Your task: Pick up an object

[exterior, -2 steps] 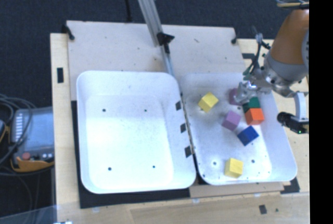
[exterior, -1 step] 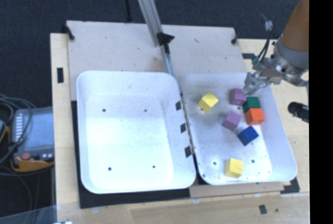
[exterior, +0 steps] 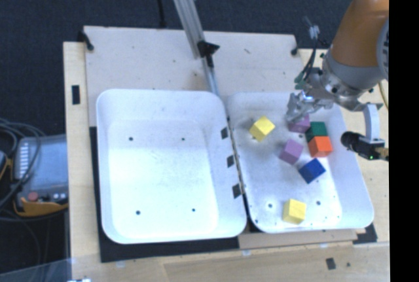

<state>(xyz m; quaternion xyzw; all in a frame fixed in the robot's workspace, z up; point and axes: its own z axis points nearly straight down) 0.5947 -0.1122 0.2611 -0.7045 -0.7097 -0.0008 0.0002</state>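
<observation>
Purple block (exterior: 300, 123) just beneath fingers (exterior: 298, 108), right bin (exterior: 353, 209)

Seven small blocks lie in the right bin (exterior: 353, 209): two yellow (exterior: 262, 128) (exterior: 294, 211), two purple (exterior: 291, 150) (exterior: 300, 123), one green (exterior: 317, 129), one orange (exterior: 320, 145), one blue (exterior: 312, 170).

Even, soft light; white bins (exterior: 163, 163) glare slightly; perhaps mild blur.

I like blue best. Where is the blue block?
The blue block lies in the right bin, just below the orange block and right of a purple block.
</observation>
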